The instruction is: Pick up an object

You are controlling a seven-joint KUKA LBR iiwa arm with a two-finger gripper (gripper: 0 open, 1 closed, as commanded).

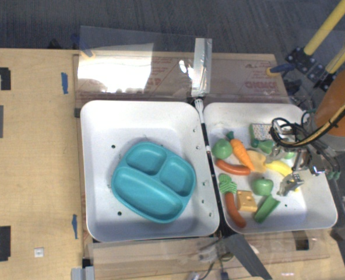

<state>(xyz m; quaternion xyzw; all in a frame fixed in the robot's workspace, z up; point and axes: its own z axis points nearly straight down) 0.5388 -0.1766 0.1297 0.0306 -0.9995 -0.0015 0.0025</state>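
A wooden bench [27, 174] carries two white bins. The left bin [97, 127] holds a teal divided plate [154, 181]. The right bin [318, 206], at centre right of the frame, holds toy food: a carrot [240, 151], a green pepper [262, 186], a banana [278, 168]. The gripper [291, 182] hangs low over the bin's right half, just beside the banana; whether it grasps anything cannot be told

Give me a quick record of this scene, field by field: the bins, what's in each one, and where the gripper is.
left bin: holds a teal divided plate
right bin: holds a pile of toy food
toy food: carrot, green pepper, yellow banana, green cucumber, red sausage
gripper: over the right side of the right bin, beside the banana
held item: none visible
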